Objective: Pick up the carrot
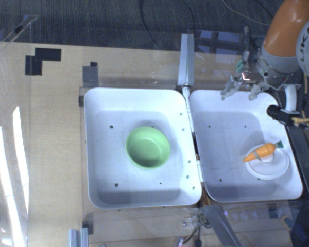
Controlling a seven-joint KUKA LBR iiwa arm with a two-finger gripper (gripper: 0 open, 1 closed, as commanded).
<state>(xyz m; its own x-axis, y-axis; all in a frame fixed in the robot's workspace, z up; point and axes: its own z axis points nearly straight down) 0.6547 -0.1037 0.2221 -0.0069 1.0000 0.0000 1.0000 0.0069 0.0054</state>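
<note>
An orange carrot (261, 151) with a small green top lies across a small white plate (270, 169) in the front right part of the right bin (226, 138). My gripper (242, 90) hangs over the back edge of that bin, well behind the carrot and apart from it. Its two fingers are spread with nothing between them.
A green bowl (148, 146) sits in the middle of the left bin (103, 138). A metal divider bar (186, 60) runs back between the bins. Black cables lie on the floor behind the bench. The arm's body (291, 30) fills the upper right corner.
</note>
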